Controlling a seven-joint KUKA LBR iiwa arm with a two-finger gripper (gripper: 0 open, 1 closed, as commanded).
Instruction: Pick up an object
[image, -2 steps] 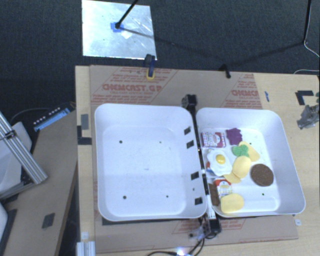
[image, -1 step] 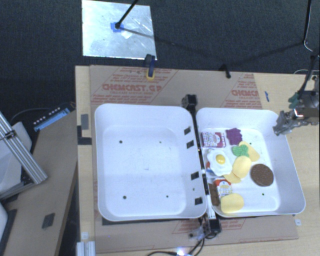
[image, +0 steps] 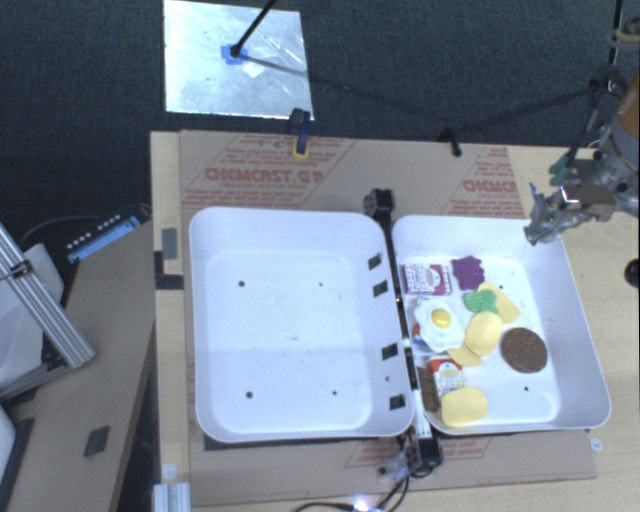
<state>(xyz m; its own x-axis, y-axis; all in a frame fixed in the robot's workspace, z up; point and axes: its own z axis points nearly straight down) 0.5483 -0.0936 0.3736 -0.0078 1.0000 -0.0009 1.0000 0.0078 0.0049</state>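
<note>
Looking down on the bench, the camera view takes in two shallow white bins set side by side on a sheet of brown cardboard (image: 330, 165). The left bin (image: 290, 320) shows bare white floor with a few small dark dots. The right bin (image: 570, 330) holds a cluster of small toy foods gathered toward its left half, next to the divider where the two bins meet.

Within that cluster, a red-and-white packet (image: 426, 277) lies at the top, with a purple piece (image: 467, 270) just beside it on the right. Below sits a fried egg (image: 438, 320), and to its right a green piece (image: 482, 299) touching a yellow lump (image: 484, 332). A round brown cookie (image: 523, 350) lies just right of that lump. Near the bin's front edge rests another pale yellow lump (image: 464, 405), with a small red-and-white packet (image: 447, 376) just above it.

The gripper (image: 545, 222) hangs at the far right corner of the right bin, over its rim, well apart from the toy cluster. Nothing sits between its fingers; whether they stand apart or together is too blurred to tell. The grey arm (image: 615, 165) enters from the right.

Beyond the bench, a shiny metal plate (image: 235, 60) lies on dark carpet.
</note>
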